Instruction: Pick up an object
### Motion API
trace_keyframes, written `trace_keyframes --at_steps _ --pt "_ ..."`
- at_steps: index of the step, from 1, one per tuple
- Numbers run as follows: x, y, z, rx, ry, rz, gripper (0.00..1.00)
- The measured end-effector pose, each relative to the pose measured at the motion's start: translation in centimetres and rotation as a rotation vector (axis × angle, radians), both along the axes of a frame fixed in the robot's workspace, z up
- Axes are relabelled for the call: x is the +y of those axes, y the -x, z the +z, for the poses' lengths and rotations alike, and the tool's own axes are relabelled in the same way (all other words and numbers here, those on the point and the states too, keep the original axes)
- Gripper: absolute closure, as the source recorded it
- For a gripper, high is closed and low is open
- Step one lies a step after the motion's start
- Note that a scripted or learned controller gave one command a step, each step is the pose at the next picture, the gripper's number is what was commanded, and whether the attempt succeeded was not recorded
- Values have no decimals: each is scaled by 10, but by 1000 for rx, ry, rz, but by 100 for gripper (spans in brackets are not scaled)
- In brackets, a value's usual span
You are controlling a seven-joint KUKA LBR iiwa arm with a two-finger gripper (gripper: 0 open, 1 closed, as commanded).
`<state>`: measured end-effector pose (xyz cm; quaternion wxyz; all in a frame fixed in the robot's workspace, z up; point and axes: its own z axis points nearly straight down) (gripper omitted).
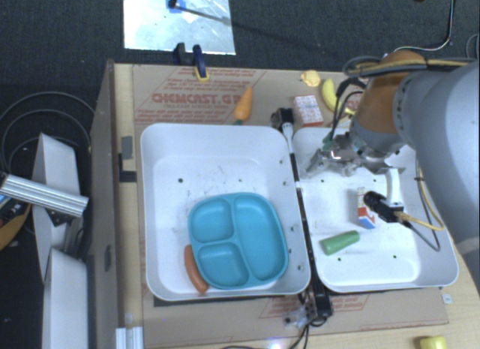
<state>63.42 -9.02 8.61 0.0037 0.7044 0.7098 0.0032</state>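
Over right bin (420, 265) | fingers (332, 156) state cannot be told | green piece (340, 242) lies below

Two bins sit side by side on the surface (225, 92). In the left bin (161, 190) a divided plate (236, 239) lies toward the front, a sausage (195, 269) just beside its front-left edge. In the right bin (420, 265) a cucumber piece (339, 242) lies near the front, a small carton (365, 212) just behind it. Behind the bins, a carrot (243, 105) rests left of a small box (307, 109), with a banana (328, 94) to the right. The tool (330, 156) hangs over the right bin's rear-left part.
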Motion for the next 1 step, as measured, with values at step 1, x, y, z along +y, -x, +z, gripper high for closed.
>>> trace_keyframes --at_steps 1 --pt "-48 69 -2 12 -1 -9 0"
